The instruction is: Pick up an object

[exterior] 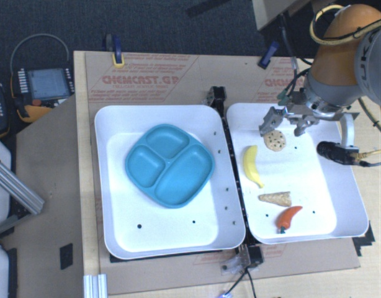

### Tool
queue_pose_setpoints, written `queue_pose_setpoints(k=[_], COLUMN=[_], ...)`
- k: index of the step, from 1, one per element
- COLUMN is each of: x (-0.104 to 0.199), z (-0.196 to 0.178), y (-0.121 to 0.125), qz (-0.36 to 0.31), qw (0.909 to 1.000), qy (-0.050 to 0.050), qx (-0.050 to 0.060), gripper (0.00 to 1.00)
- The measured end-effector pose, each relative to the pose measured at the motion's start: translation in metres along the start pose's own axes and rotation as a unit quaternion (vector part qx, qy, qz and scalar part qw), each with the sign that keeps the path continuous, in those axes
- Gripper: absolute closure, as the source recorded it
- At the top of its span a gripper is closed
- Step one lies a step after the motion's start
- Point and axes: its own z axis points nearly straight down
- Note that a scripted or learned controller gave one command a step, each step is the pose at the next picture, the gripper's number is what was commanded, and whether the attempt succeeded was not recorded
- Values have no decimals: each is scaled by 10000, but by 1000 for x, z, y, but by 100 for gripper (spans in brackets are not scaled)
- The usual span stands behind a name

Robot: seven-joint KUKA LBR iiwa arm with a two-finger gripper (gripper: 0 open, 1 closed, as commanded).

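while the gripper (285, 123) hangs over the far part of the right bin (339, 219), its two fingers are spread apart and grasp nothing. the cookie (275, 141) lies on the bin floor just below the left finger, nearly touching it. nearer the camera lie a banana (252, 166), a wedge (275, 198) and a red pepper (288, 217). a blue plate (170, 164) sits in the left bin (116, 210) on the table (178, 73).
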Motion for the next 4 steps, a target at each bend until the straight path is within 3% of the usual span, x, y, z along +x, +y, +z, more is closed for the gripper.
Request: queue_pose_setpoints(k=[1,3,4], x=[0,-6,-6], z=[-9,85,100], y=[3,6,6], qz=[-12,-7,-9], qw=[10000,10000,10000], qy=[-7,-6,-9], qx=[-77,-64,-63], gripper=[0,0,0])
